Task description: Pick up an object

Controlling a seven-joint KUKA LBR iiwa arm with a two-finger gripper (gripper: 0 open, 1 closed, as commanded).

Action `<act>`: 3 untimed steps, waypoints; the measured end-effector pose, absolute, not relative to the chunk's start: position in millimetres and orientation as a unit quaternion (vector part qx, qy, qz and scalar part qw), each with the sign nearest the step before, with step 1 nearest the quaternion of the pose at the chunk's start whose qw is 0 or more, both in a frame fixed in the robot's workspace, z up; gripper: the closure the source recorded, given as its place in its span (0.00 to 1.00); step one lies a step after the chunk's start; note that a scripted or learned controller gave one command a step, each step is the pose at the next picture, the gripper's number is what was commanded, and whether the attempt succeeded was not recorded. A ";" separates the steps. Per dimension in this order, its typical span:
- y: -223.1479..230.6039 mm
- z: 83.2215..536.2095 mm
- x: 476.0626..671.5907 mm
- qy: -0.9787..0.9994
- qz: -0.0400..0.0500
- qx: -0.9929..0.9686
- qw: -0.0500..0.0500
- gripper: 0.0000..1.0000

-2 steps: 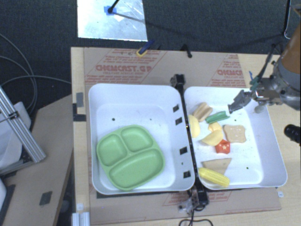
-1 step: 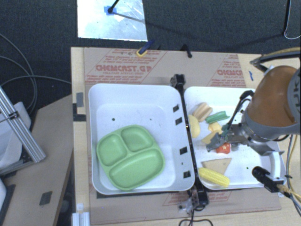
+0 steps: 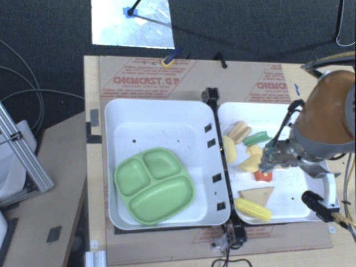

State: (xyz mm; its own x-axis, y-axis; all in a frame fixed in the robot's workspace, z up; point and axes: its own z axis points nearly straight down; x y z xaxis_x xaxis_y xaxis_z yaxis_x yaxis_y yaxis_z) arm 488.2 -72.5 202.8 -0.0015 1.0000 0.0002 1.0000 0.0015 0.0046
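Tool (image 3: 267, 161) low in the right bin (image 3: 289, 107), directly above a small red piece (image 3: 263, 176); finger state cannot be told. Yellow wedge (image 3: 250, 163) just left of it, corn cob (image 3: 253, 209) nearer the front rim. Green tray (image 3: 154, 186) in left bin (image 3: 161, 111).

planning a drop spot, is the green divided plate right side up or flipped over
Right side up: the green divided plate lies flat in the left bin, its three raised-rim compartments facing the camera.
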 end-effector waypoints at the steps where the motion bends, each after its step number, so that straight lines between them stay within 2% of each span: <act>1: -87.5 110.7 484.7 0.707 -0.002 0.707 -0.002 1.00; 2: -55.8 188.5 488.7 0.710 0.003 0.704 0.003 1.00; 3: -57.9 184.5 487.3 0.708 0.001 0.706 0.001 0.00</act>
